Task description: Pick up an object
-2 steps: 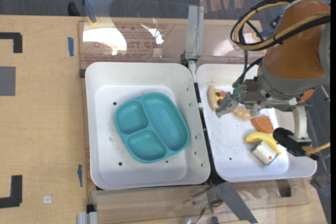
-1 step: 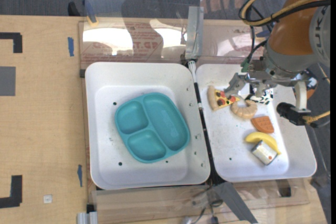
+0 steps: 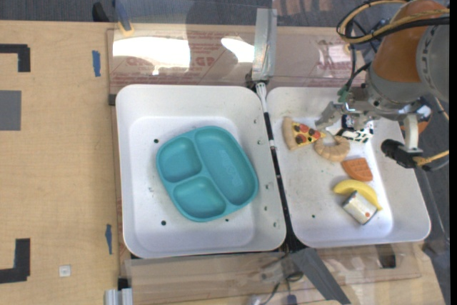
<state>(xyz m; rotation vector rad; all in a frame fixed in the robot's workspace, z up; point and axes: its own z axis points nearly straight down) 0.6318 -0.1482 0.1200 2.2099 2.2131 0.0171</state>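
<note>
The right bin [image 3: 407, 225] holds several small toys. A pizza slice [image 3: 299, 133] lies at its left, with a tan ring-shaped pastry [image 3: 333, 148] beside it. An orange piece [image 3: 357, 169], a yellow banana [image 3: 355, 190] and a small white and grey block [image 3: 358, 208] lie toward the front. A black-and-white item [image 3: 357, 133] sits just under the wrist. My gripper [image 3: 341, 115] hangs low over the back of this bin, above the pastry and right of the pizza slice. I see nothing held in it.
A teal divided plate [image 3: 206, 172] lies in the left bin [image 3: 136, 225]. A clear plastic wall [image 3: 214, 46] stands behind both bins. The grey arm with its orange band [image 3: 407, 53] and cables reaches over the right bin's back right corner.
</note>
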